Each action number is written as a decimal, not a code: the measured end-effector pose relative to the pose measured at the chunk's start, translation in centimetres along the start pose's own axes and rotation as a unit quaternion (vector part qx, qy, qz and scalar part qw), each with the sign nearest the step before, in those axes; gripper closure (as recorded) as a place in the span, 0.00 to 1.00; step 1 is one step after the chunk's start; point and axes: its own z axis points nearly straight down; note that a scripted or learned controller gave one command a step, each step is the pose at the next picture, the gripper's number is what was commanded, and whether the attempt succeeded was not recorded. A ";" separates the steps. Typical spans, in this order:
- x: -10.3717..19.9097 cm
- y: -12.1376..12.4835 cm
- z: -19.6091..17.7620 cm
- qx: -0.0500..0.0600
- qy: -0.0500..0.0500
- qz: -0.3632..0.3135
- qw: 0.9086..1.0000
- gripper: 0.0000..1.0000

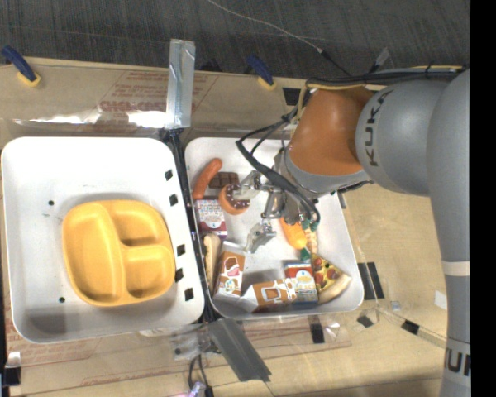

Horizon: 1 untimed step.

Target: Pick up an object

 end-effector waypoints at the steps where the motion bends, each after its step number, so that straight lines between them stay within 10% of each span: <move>1: 3.9 -1.1 1.7 -0.001 0.003 0.085 0.996 0.00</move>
